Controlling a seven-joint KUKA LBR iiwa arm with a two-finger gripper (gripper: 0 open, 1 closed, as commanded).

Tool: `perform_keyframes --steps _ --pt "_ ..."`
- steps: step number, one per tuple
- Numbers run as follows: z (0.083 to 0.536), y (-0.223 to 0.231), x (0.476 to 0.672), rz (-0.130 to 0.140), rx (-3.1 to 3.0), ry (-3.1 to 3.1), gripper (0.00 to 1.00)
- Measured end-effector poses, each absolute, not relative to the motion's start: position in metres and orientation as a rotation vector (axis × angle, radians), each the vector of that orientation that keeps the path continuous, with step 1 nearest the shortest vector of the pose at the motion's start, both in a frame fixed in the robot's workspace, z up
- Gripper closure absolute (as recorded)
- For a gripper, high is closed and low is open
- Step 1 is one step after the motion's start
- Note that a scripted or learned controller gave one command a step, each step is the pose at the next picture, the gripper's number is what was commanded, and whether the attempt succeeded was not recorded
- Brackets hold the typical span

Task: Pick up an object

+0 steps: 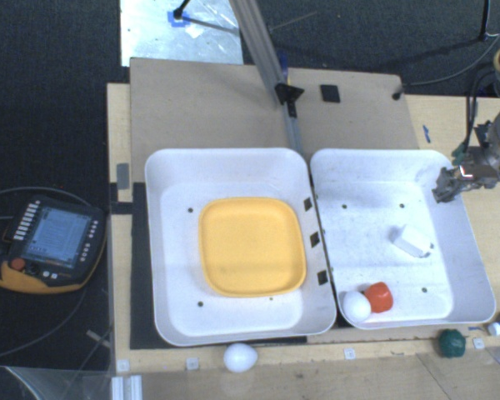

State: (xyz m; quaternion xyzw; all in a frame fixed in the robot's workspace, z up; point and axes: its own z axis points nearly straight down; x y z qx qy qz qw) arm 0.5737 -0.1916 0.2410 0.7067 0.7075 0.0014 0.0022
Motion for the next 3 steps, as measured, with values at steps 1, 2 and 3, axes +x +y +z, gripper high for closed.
perform_keyframes --steps 1,2,3 --pt "0.281 -0.192 0.574 0.003 2.218 2.22 1.0" --pt "0.268 -0.139 0.582 0.002 2.217 2.226 1.0" --pt "0.274 -0.087 0.581 0.003 2.216 2.226 1.0"
